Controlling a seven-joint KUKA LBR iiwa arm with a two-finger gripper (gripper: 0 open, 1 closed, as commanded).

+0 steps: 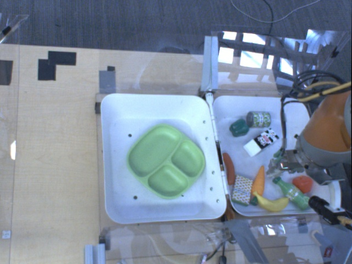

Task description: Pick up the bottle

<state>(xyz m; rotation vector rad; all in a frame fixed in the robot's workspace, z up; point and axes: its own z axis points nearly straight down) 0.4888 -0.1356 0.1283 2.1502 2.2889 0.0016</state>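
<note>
A wooden tabletop (55,147) carries two shallow white bins side by side, seen from above at a slant. The landmark here is the green bottle (291,193), lying on its side in the right bin (234,106), near that bin's lower right corner. Its neck points up and to the left.

Just left of the bottle and below its neck lies a banana (271,203), close enough that they seem to touch. Left of the banana stands an orange carrot (258,181), then a small patterned packet (242,190), then a red sausage-shaped thing (229,168) beside the wall between the bins. A red tomato (302,183) sits just above the bottle's body on the right. Further above the bottle lie a black and white carton (261,142), a dark green cup (239,127) and a small can (258,119), well apart from it, with open white floor between.

The hand (281,166) hangs just above the bottle's neck, at the end of the grey and orange arm (327,131) that comes in from the right. Whether its metal fingers are spread or pressed together cannot be told, and nothing is seen between them.

The left bin (110,202), far to the bottle's left, holds a green divided plate (166,160) with bare floor all round it.
</note>
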